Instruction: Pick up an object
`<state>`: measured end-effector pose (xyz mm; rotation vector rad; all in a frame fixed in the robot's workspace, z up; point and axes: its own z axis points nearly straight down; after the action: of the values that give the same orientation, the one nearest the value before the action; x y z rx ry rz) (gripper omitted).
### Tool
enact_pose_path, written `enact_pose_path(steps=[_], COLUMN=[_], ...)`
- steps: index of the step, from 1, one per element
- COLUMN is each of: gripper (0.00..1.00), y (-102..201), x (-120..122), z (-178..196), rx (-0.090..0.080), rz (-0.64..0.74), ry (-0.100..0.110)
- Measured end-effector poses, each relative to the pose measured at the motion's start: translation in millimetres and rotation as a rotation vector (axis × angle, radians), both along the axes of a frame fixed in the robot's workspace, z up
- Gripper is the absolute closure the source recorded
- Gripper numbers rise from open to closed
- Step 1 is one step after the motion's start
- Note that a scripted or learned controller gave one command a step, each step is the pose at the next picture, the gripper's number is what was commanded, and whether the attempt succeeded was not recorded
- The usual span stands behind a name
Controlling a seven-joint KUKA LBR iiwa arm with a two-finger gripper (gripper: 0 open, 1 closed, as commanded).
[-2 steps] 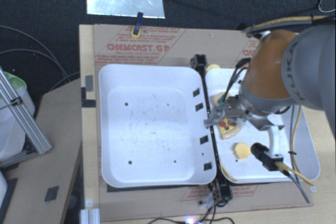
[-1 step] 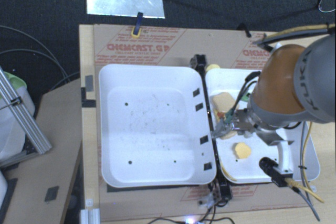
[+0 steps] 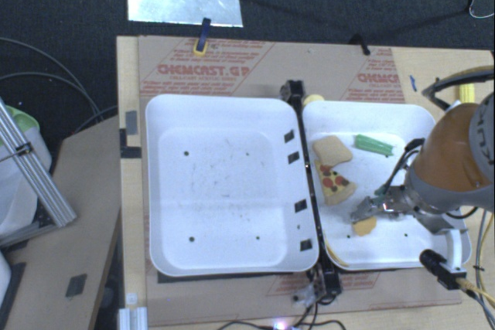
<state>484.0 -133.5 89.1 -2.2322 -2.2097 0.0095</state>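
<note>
My gripper [image 3: 368,211] reaches in from the right and hangs low over the right bin [image 3: 402,251]. Its metal fingers [image 3: 362,208] point left, spread a little, directly above a small yellow-tan piece [image 3: 365,226] on the bin floor. Nothing sits between the fingers. Left of the gripper lies a toy pizza slice [image 3: 337,183] with red dots. Above it is a tan, bread-like piece [image 3: 332,150]. A green stick-shaped object [image 3: 374,144] lies near the bin's far wall.
The left bin [image 3: 224,185] sits beside the right one, split by a black divider with clips [image 3: 306,182]. A small yellow object [image 3: 313,100] rests just outside the right bin's far-left corner. The arm's orange band and grey wrist [image 3: 456,166] cover the bin's right side.
</note>
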Motion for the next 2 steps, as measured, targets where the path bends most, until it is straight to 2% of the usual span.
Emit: enact_pose_path(steps=[1,2], gripper=[1.0,1.0], y=[8.0,102.0], x=[3.3,4.8], z=[15.1,99.9], rx=[0.004,0.007], rz=[0.012,0.023], ry=[-0.007,-0.014])
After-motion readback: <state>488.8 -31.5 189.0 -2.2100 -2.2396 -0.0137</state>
